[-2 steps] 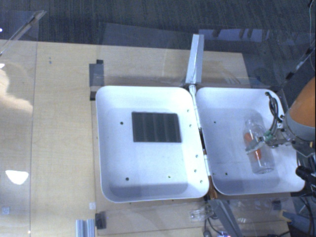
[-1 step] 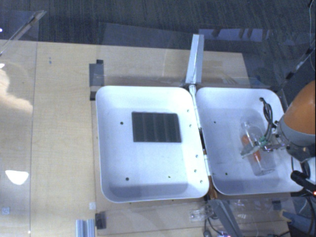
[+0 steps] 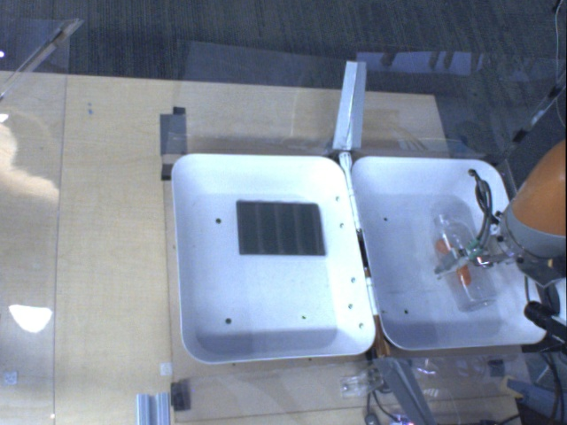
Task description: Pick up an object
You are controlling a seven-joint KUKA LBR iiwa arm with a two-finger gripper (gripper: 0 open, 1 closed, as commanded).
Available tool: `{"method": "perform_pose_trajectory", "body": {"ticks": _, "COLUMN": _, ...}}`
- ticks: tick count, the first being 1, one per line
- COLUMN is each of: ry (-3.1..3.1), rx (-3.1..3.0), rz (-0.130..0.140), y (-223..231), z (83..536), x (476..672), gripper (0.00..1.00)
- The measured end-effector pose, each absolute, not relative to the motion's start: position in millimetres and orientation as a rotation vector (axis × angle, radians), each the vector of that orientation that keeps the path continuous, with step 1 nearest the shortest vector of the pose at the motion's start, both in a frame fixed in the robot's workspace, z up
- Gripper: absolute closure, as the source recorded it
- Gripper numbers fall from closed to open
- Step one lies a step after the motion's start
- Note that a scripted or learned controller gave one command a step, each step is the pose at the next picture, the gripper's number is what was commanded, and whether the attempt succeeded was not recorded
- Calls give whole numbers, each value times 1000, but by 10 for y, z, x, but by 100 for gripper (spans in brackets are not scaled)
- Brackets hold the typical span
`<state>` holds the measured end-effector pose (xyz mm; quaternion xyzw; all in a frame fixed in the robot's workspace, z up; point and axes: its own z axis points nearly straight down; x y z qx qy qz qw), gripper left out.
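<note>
The clear plastic object (image 3: 461, 259) with orange bits inside lies in the right bin (image 3: 399, 317), toward its right edge, and I judge it light, thin-walled and slippery, likely to crush or squirt away. I would pinch across its narrow middle. My end effector (image 3: 474, 257) sits right over it; whether it is wide or narrow I cannot tell.

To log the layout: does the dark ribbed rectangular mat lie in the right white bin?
No, the dark ribbed rectangular mat lies in the left white bin.
</note>
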<state>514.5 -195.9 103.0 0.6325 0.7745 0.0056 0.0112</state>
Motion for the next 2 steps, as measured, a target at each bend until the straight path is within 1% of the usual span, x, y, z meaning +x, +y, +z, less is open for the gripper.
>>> {"method": "perform_pose_trajectory", "body": {"ticks": 1, "ry": 2394, "rx": 2028, "rz": 6, "y": -976, "z": 1637, "x": 5628, "gripper": 100}}
{"method": "perform_pose_trajectory", "body": {"ticks": 2, "ry": 2442, "rx": 1965, "rz": 5, "y": -1187, "z": 2485, "x": 5430, "gripper": 100}}
